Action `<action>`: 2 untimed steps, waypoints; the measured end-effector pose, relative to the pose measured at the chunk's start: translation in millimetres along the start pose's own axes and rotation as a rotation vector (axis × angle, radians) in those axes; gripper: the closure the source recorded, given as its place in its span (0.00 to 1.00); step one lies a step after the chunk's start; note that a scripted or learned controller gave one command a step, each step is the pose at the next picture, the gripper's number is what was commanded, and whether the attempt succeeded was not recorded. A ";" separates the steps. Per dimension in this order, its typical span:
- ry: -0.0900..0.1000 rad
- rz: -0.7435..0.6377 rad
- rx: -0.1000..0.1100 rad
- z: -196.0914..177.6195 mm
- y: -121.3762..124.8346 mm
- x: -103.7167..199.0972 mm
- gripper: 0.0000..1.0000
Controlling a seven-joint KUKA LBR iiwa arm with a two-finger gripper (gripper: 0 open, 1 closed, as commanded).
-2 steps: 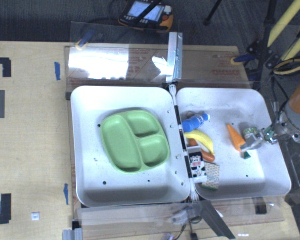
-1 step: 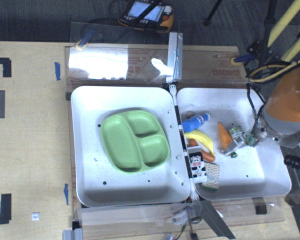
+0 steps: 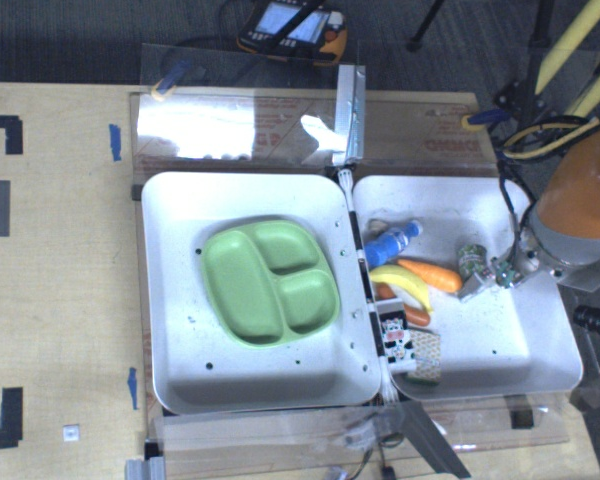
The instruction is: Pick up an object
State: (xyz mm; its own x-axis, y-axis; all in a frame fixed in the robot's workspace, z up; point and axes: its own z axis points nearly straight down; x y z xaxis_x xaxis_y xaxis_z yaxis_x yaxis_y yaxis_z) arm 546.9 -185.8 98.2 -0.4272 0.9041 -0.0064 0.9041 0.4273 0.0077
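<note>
Reaching in from the right edge: a grey arm [image 3: 580, 213] with an orange band above the wrist, bent down over the right bin [image 3: 545, 353]. Gripper [image 3: 485, 276] low inside that bin, tilted leftward, tip just beside the carrot and near a small patterned can-like object [image 3: 471, 259] — whether open or closed, cannot tell, and nothing visibly held.

From the left, then. In the left bin [image 3: 170, 268], a shallow white tray with rounded corners, a matte green plate [image 3: 270, 280] split into three compartments, lying flat near the middle. Along the right bin's left wall, a cluster of toy-like pieces: a glossy blue bottle [image 3: 392, 243] lying on its side, a smooth orange carrot [image 3: 431, 275] just below it, a curved yellow banana [image 3: 400, 283] touching the carrot, and a speckled flat card or packet [image 3: 424, 353] nearer the front — material hard to tell.
</note>
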 end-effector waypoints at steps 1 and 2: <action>0.003 0.422 0.007 -26.3 56.7 44.2 1.00; 0.003 0.422 0.008 -26.2 56.7 44.2 0.00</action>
State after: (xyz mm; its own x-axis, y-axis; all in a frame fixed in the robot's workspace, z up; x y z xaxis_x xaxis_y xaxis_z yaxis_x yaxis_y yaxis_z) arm 578.9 -121.5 124.6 -0.0197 0.9998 -0.0010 0.9998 0.0197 0.0015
